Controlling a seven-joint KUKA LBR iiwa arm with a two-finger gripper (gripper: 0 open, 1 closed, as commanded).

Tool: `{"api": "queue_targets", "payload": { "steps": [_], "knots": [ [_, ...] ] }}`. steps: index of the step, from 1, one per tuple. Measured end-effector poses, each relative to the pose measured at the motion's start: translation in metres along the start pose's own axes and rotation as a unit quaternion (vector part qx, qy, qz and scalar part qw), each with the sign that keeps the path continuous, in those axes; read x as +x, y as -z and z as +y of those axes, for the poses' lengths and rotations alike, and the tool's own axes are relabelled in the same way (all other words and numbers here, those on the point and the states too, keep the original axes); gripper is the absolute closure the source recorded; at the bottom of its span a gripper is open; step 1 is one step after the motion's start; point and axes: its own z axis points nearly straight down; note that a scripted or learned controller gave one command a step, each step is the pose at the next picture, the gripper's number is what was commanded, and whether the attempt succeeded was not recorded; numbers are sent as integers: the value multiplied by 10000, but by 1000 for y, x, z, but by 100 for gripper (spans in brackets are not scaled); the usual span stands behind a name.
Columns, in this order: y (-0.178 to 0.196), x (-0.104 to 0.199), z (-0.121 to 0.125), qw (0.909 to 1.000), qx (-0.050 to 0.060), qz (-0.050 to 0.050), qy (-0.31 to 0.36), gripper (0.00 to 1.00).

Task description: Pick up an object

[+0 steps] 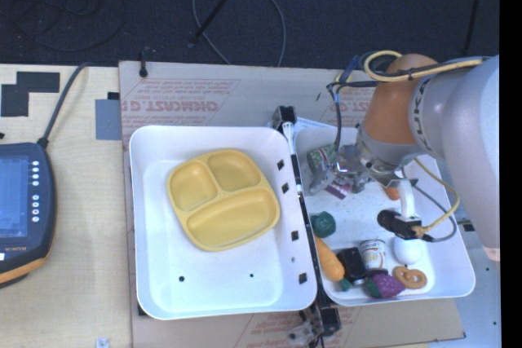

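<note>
Low over the upper part of the right bin [457, 277], the gripper [336, 172] seemed mid-reach, its jaw state impossible to tell, with toys such as the carrot [329, 257] lower down awaiting a lower, centred approach.

Two white bins [155, 289]; one yellow divided plate [223, 198]; roughly nine small toys [330, 258], clustered and hard to separate.

You see a pale wooden bench [73, 106] bearing a cardboard sheet [204, 98]; two white bins [155, 257] sit side by side on it, a handheld pendant [20, 208] lying left.
</note>
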Motion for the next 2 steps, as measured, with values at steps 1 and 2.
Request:
{"api": "queue_targets", "payload": {
  "steps": [1, 2],
  "knots": [
    [0, -20, 27, 10000, -15, -3, 12, 0],
    [9, -20, 25, 10000, 3, 5, 14, 100]
  ]
}}
